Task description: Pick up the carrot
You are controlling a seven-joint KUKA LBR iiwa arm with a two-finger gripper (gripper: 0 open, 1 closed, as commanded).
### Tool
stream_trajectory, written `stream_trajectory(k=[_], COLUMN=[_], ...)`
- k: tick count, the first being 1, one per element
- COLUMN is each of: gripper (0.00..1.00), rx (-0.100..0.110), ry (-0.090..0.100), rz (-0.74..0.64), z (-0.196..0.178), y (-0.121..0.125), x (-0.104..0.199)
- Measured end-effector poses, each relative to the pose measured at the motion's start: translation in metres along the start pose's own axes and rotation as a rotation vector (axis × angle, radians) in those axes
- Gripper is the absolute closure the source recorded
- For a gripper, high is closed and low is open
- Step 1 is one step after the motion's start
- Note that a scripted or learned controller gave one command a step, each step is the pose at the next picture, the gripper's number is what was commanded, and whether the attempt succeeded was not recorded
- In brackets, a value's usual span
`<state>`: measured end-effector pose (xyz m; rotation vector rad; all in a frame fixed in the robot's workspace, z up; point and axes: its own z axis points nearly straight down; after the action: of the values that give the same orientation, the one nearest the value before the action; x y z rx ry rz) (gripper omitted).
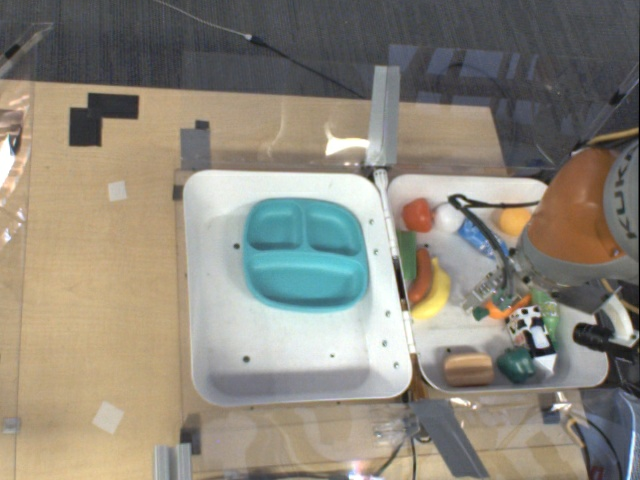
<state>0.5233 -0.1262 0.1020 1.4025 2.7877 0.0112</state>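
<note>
So the carrot (487, 311) is barely showing here, just a small orange bit with a green end poking out right under the fingers (492, 294), in the right bin (580, 373). From what's visible it seems to lie roughly left to right with a slight tilt, green end toward the arm side, but most of it is covered so I can't really call its long axis for sure. The fingers are down in the bin right on top of it, touching or just about; whether they're spread wide or pinched on it I honestly cannot tell, the metal bits blur together at this angle. Just left of the fingers there's a banana (432, 298) and a red-orange chili pepper (422, 274) lying next to each other, both running up-down along the bin's left wall. Up and left of the fingers sits a tomato (418, 214). Below them a tan wooden block (468, 368), and just right and below a cow-patterned toy (527, 324) and a dark green thing (518, 365). The teal divided plate (303, 253) is well apart, over in the left bin (215, 298).
</note>
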Motion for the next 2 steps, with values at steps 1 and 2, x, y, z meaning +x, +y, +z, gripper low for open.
stream_trajectory(k=[1,2], gripper=[0.00,0.00], rx=[-0.003,0.004], ry=[-0.001,0.002], rz=[0.324,0.503], z=[0.010,0.013], y=[-0.022,0.050], x=[0.019,-0.007])
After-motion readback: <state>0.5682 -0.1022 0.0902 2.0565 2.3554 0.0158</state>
